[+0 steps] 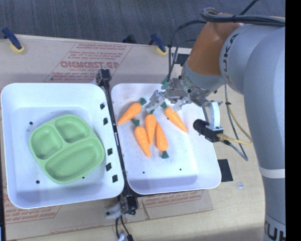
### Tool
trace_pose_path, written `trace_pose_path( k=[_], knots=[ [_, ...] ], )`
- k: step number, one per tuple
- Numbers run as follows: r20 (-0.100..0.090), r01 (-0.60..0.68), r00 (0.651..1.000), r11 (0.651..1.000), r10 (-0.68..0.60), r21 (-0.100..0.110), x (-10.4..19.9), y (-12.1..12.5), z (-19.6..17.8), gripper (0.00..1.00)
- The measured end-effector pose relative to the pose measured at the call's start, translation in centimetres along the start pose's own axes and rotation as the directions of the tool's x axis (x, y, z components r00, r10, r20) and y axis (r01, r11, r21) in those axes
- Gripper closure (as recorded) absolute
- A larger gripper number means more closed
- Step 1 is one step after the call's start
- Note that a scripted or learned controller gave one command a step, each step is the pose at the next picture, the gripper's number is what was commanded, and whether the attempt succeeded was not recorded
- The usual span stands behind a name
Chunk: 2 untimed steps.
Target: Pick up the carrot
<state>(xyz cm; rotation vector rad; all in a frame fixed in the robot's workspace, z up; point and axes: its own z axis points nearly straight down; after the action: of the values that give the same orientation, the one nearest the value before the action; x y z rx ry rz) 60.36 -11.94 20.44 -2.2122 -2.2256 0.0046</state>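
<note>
Several orange carrots with green stubs lie in the right bin [200, 169]. One carrot [129, 112] slants at the upper left, and three lie side by side in the middle: a left carrot [142, 140], a centre carrot [150, 128] and a right carrot [161, 137]. Another carrot [176, 120] slants at the right. My gripper [164, 101] hovers over the bin's upper middle, just above the tops of the carrots. It is open, with its metal fingers [153, 103] spread and no carrot between them.
A green sectioned plate [65, 147] lies in the left bin [15, 174]. A black divider [112, 129] runs between the bins. The arm's black cable fitting [206, 129] and yellow cable hang over the right bin's right rim.
</note>
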Motion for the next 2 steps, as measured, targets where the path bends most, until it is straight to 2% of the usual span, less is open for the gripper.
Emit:
trace_pose_path(
  k=[1, 2],
  knots=[
    [0.000, 0.000, 1.000, 1.000, 0.000, 0.003, -3.6, 0.9, 11.3, 0.00],
    [0.000, 0.004, 1.000, 1.000, -0.004, 0.002, -3.5, 1.0, 10.1, 1.00]
  ],
)
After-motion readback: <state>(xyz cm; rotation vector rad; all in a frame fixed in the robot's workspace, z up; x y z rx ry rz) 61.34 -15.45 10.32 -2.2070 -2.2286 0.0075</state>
